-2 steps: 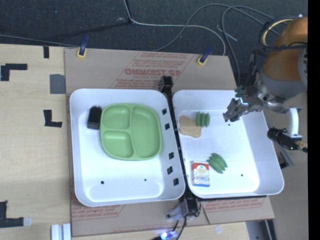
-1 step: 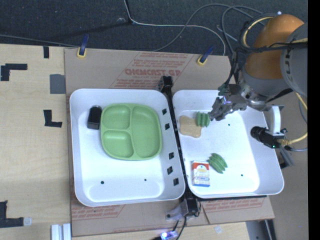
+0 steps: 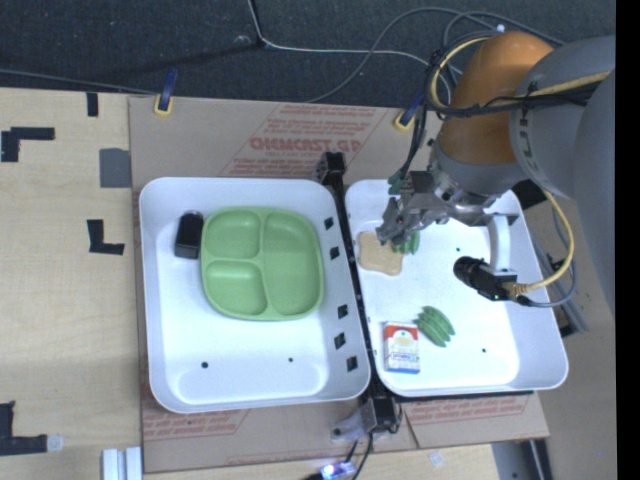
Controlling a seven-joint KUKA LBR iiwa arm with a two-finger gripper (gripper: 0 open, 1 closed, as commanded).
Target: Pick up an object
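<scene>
Gripper [image 3: 400, 230] hangs over the tan slab [image 3: 379, 255] at the right bin's [image 3: 530, 368] far-left corner, probably lining up a grab; can't tell its grip state.

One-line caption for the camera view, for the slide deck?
KUKA arm's gripper lowered over a tan piece in the right bin; green divided plate sits in the left bin.

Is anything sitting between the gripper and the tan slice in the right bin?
Nothing visible does. The gripper is right at the upper edge of the flat tan bread-like slice; the green leafy piece lies apart, nearer the camera.
</scene>
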